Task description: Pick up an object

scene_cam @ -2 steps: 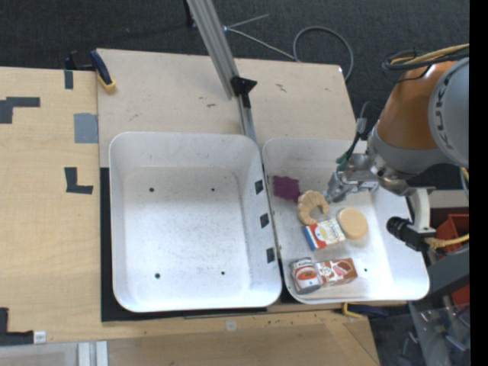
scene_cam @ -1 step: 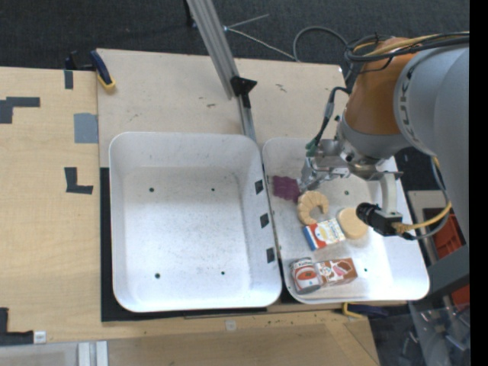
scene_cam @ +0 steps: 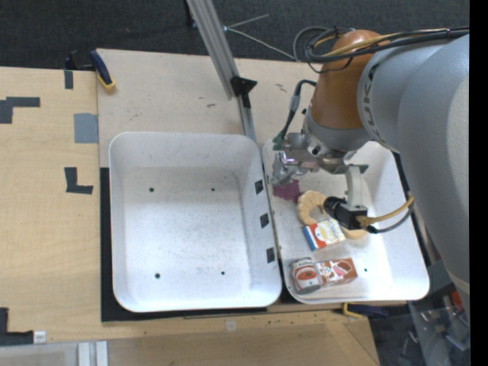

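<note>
My gripper (scene_cam: pixel 287 172) hangs over the upper left part of the right bin (scene_cam: pixel 404 280), straight above a small purple object (scene_cam: pixel 287 191) that lies against the bin's left wall. Its tips reach the top of the purple object, and the view does not let me tell whether they grip it. A tan ring-shaped pastry (scene_cam: pixel 311 204) lies just right of the purple object. Below it sits a small blue, white and red carton (scene_cam: pixel 323 234). Near the bin's front edge lies a red and white packet (scene_cam: pixel 325 272).
The left bin (scene_cam: pixel 183 219) stands beside the right one, their walls touching. A slanted metal post (scene_cam: pixel 217 44) rises behind the bins. The arm's grey body covers the right bin's far right side.
</note>
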{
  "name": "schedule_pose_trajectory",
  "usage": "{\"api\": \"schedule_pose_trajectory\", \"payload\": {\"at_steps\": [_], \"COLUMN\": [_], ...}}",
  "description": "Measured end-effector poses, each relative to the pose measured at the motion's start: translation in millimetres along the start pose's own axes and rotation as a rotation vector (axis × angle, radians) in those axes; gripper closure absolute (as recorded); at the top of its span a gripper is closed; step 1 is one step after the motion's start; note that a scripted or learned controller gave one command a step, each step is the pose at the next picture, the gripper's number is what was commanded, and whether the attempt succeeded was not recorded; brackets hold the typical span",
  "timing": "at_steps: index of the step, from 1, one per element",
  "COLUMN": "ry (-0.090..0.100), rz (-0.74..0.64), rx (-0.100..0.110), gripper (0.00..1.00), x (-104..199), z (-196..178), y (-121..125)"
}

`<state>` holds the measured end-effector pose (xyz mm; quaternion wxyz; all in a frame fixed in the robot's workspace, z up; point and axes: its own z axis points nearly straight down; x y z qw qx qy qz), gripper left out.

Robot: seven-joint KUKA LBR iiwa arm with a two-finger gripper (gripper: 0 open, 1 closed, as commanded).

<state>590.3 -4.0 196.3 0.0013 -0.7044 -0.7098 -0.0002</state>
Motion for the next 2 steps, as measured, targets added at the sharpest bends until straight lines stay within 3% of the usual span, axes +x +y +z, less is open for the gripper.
{"api": "schedule_pose_trajectory", "payload": {"at_steps": [2], "ry": [0.0], "rz": [0.001], "rx": [-0.002], "gripper": [1.0], "x": [93.5], "z": [-10.3], "y": [26.1]}}
